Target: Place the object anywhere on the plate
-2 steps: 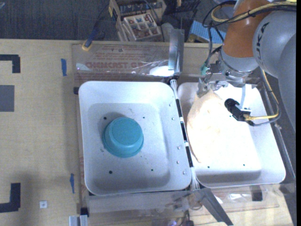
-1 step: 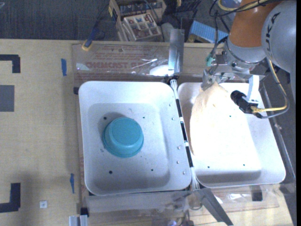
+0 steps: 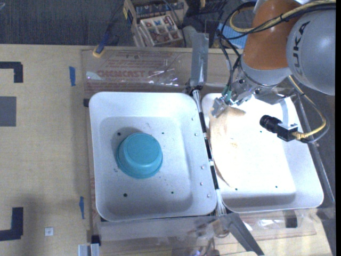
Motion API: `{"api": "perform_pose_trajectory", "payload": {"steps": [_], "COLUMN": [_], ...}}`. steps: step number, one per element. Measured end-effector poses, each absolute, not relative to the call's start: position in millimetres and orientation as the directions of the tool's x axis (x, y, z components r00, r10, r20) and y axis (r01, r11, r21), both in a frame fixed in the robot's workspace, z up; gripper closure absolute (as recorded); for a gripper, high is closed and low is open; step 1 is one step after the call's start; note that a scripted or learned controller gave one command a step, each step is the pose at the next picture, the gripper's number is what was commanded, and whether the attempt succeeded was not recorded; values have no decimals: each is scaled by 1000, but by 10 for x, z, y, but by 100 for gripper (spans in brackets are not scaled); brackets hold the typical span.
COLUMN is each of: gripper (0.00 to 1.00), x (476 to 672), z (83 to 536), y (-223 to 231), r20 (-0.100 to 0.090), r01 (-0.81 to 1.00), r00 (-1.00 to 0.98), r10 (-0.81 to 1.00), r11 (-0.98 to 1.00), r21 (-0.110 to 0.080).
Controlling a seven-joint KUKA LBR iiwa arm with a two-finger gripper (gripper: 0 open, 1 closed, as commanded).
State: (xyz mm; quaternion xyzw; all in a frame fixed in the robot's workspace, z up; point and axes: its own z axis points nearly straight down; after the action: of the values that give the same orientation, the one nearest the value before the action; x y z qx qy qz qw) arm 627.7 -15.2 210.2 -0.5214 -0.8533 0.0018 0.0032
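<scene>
My gripper (image 3: 228, 101) hangs over the back left corner of the right bin (image 3: 306, 196), close to the divider between the two bins. From this height and angle I cannot tell how it is set, and I see nothing clearly caught in it.

Under it a pale, tan-tinted plate (image 3: 234, 143) lies on the right bin's floor, against the left wall; the bright light washes out its right side, so its edge there is hard to trace. A small black cylinder (image 3: 271, 124) with a yellow cable sticks out from my wrist over the same bin.

The object, a blue bowl (image 3: 139, 154), sits upside down in the left bin (image 3: 106, 105), a little left of its middle, well apart from my gripper and from the plate. Both bins rest on the wooden desk (image 3: 42, 143).
</scene>
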Motion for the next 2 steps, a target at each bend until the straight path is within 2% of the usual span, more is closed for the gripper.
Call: {"api": "perform_pose_trajectory", "payload": {"steps": [1,2], "gripper": [100,100], "x": [6024,5804], "z": [2032,2170], "y": [333,716], "r20": [5,5], "r01": [643,300], "r00": [-766,-954], "r10": [643,300], "r11": [766,954], "r21": [-4,-1]}}
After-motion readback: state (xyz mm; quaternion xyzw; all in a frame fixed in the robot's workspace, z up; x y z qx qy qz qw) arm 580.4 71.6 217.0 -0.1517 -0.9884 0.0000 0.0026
